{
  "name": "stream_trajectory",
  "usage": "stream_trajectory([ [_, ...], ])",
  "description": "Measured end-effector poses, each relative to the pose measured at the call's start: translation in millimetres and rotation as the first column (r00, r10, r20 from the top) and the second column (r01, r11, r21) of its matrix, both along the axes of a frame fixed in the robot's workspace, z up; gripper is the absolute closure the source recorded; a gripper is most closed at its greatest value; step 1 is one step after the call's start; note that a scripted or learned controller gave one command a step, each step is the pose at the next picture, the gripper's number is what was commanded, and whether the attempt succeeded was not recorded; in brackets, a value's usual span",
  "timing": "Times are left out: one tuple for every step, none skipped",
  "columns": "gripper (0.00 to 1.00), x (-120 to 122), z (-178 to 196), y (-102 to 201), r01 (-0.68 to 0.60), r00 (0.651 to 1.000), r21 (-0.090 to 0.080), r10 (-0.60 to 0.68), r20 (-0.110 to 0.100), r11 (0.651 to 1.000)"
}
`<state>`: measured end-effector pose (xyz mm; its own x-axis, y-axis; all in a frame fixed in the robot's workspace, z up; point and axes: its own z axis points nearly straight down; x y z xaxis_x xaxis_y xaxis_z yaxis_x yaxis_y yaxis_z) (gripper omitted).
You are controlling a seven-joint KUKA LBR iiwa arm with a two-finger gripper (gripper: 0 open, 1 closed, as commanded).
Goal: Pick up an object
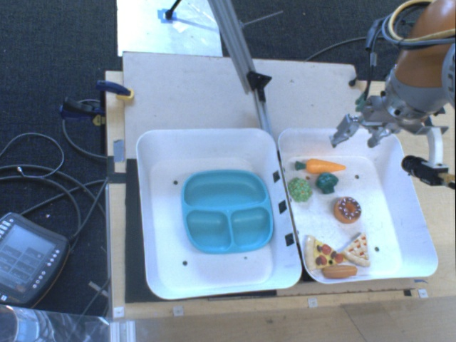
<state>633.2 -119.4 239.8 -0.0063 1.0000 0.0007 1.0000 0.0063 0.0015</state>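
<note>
My gripper (pixel 354 135) hung with fingers spread wide and nothing between them, above the far edge of the right bin (pixel 406 212). The toy carrot (pixel 321 166) lay just below it, near the broccoli (pixel 327 183) and donut (pixel 348 210).

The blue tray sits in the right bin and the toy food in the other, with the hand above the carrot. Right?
Not quite: the camera view shows the blue tray in the left bin. The toy food lies in the right bin, and the hand hangs above the carrot.
</note>
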Motion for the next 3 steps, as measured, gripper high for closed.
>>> stream_trajectory([
  [0.00,0.0,0.0,0.0,0.000,1.000,0.000,0.000,0.000,1.000],
  [0.00,-1.9,-60.1,7.1,0.001,1.000,0.000,-0.001,-0.005,1.000],
  [0.00,-0.5,-122.4,11.0,0.002,1.000,0.000,-0.002,-0.006,1.000],
])
